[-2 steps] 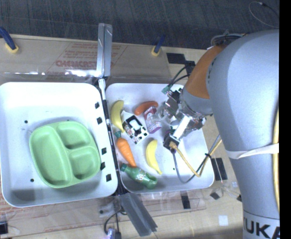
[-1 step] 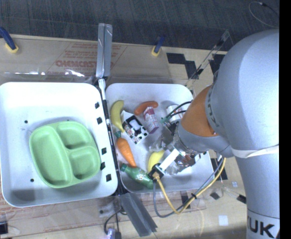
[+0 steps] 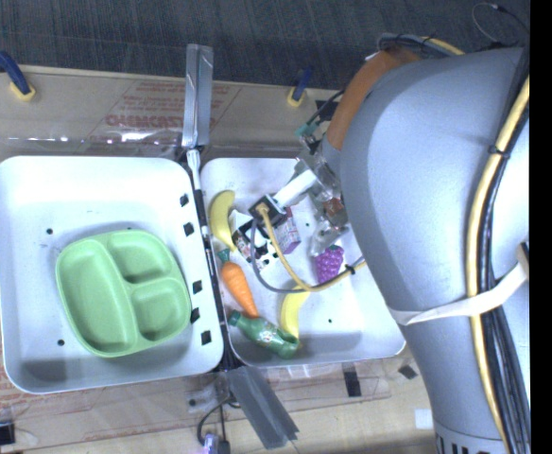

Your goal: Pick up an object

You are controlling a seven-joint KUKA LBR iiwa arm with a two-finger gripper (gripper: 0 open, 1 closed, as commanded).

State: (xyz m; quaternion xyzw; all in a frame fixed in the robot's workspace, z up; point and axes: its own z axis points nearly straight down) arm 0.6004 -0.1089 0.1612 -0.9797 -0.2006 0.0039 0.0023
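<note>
A: Left side?
B: Shallow white plastic left bin (image 3: 16, 253), with a light green three-compartment plastic plate (image 3: 125, 293) at its centre.
A: Next bin?
B: Shallow white right bin (image 3: 352, 327). Yellow toy banana (image 3: 221, 218) at 10 o'clock, orange toy carrot (image 3: 238, 288) at 8, green bottle-like toy (image 3: 267, 334) at 7, second smaller yellow banana (image 3: 292, 315) at 6, purple toy grape bunch (image 3: 328, 263) just toward 3 from centre. All lie on the floor.
A: Arm?
B: Bulky grey arm (image 3: 427, 206) enters from 3 o'clock, wrist bent down. Gripper (image 3: 331, 214) sits low at 1 o'clock, just above the grapes. Open or closed, can't tell.
</note>
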